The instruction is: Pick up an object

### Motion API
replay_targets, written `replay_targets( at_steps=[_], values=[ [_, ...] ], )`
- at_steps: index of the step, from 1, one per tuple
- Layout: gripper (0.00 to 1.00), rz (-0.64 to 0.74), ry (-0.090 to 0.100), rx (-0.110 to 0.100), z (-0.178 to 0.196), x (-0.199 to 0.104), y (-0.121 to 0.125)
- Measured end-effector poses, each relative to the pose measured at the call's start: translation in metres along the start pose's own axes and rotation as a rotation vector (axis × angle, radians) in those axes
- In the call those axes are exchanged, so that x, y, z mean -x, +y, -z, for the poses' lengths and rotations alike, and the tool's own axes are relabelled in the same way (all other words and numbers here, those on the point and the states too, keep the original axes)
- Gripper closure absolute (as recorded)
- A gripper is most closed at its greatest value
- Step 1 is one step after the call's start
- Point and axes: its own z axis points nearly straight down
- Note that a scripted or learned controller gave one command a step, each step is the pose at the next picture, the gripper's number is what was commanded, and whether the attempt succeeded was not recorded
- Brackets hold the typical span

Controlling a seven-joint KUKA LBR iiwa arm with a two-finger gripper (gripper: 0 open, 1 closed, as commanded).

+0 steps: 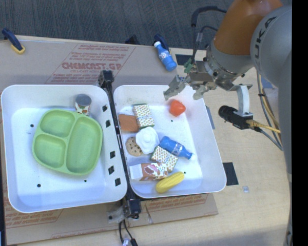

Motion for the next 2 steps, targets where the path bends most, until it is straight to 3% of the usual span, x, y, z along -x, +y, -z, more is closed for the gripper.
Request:
replay_targets(
  at_steps=[1,2],
  values=[
    [0.00,0.000,0.001,-0.003,-0.134,0.008,-0.040],
    [0.00,0.001,0.000,0.001,-0.196,-0.007,-0.007]
  ],
)
